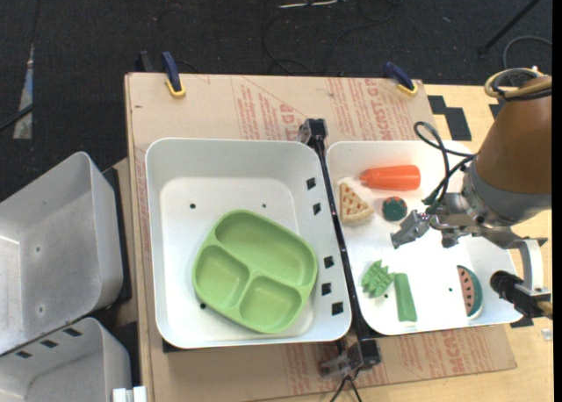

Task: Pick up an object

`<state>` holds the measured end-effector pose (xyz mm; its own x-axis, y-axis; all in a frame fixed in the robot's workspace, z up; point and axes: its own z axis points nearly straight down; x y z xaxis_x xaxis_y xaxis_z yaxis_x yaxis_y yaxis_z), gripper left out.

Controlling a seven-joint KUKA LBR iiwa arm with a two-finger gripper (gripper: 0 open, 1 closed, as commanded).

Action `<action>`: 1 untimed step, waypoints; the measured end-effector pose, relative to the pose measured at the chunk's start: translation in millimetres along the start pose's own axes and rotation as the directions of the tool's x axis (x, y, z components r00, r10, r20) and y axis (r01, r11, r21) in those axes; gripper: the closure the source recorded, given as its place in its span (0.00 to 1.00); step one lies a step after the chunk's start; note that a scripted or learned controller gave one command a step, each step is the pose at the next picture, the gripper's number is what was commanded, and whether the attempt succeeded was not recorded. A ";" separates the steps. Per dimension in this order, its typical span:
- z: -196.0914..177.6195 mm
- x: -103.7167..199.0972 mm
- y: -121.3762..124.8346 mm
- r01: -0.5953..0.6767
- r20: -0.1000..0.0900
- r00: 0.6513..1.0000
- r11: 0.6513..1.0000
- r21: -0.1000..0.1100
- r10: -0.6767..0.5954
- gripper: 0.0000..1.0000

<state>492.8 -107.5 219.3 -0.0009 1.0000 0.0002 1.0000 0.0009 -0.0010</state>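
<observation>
The right bin holds an orange carrot, a waffle-patterned wedge, a small dark green round piece, a leafy green piece, a green stick and a watermelon slice. My gripper hangs over the middle of this bin, just right of the round piece and above the leafy piece. I see no object in it. The grey arm with its orange band covers the bin's right side.
The left bin contains a light green divided plate. A black divider with clamps runs between the two bins. Grey plastic tubs stand off the bench at left. Cables trail from the wrist.
</observation>
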 end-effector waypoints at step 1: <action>0.0 0.0 0.0 0.000 0.000 1.000 1.000 0.000 0.000 0.00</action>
<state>492.8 -107.5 219.3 -0.0009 1.0000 0.0002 1.0000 0.0009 -0.0010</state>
